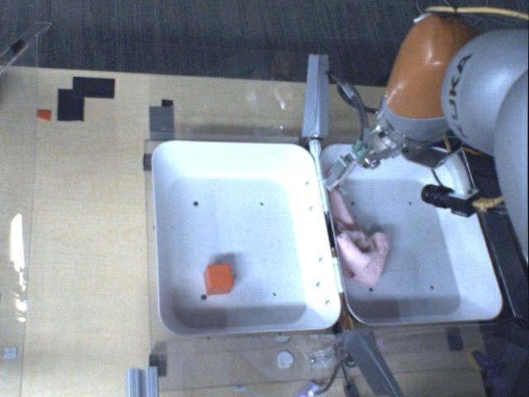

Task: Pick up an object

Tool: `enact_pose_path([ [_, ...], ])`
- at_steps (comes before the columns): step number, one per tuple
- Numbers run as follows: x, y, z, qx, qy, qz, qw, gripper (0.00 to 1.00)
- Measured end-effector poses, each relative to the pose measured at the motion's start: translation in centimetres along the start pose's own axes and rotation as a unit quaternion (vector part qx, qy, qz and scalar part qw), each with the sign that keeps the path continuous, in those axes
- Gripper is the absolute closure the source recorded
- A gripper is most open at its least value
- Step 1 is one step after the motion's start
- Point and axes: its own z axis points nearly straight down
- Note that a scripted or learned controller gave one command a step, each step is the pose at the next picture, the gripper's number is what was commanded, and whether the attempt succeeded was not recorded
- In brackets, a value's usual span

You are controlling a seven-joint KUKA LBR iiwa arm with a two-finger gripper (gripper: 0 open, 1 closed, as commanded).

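Fingers (338, 174): the two fingers of the single gripper (333, 182) are pinched on the upper end of the pink cloth (364, 255), just inside the left wall of the right bin (430, 259), close to where the two bins meet.

Nearest the viewer, the pale wooden counter (83, 238) carries two shallow white bins set side by side with their inner walls touching.

Left bin (248, 213): one orange block (219, 279), resting flat on the floor near the bin's front-left corner, well apart from the gripper.

Right bin: one pink cloth. Its bulk lies bunched on the floor near the left wall, about midway along the bin. A narrow strip of it runs beside that wall, away from the viewer, up to the fingertips.

Farther back, one grey metal post (314, 98) stands at the junction of the two bins, just behind the gripper.

On the far left of the counter lie one stepped black patch (81, 98) and, just beside it, one small orange square (43, 115).

One grey arm (492, 81) enters from the right, with its orange band (423, 56) above the wrist, over the far part of the right bin.
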Motion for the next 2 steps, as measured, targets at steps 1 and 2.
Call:
enact_pose_path([
  [1,-0.7,-4.2,0.1,0.001,0.0,0.001,1.0,0.0],
  [2,-2.1,-11.1,7.1,0.002,0.001,-0.022,0.9998,0.0],
])
